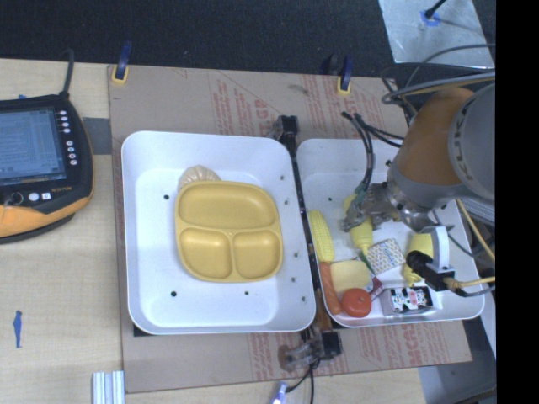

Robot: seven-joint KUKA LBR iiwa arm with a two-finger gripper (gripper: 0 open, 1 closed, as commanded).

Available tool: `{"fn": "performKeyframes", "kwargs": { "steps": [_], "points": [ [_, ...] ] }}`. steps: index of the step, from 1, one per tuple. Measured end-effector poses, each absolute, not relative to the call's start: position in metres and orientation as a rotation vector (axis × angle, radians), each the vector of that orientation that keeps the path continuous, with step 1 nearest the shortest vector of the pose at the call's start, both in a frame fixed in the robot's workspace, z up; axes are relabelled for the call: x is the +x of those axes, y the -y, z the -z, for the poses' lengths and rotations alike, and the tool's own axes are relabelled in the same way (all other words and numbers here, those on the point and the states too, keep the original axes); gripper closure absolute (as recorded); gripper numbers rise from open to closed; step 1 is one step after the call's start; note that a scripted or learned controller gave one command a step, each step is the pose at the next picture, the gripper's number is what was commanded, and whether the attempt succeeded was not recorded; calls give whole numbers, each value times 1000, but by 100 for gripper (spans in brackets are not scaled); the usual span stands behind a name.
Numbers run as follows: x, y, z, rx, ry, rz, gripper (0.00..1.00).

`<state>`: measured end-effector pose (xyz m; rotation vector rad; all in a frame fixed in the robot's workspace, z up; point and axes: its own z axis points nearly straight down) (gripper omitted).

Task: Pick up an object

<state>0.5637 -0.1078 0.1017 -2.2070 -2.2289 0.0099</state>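
My gripper [360, 215] is low inside the right bin [330, 160], near its middle, under the grey and orange arm [438, 154]. Just beside and below it lie a yellow piece [362, 237] and a small checkered packet [385, 255]. An ear of corn [320, 235] lies along the bin's left wall. At the front of the bin are a pale yellow block [348, 274], a red tomato [355, 302], an orange carrot [328, 290] and a printed white box [410, 298]. The arm hides the bin's right part.
The left bin [147, 225] holds a yellow divided plate [228, 230] with a beige object [199, 176] poking out behind it. A tablet in an orange case [38, 167] lies at the far left of the bench. Cables [367, 141] hang over the right bin's back.
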Motion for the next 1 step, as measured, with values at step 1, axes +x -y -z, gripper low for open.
{"fn": "performKeyframes", "kwargs": {
  "steps": [1],
  "points": [
    [591,51,-193,-2215,2225,0,100]
  ]
}}
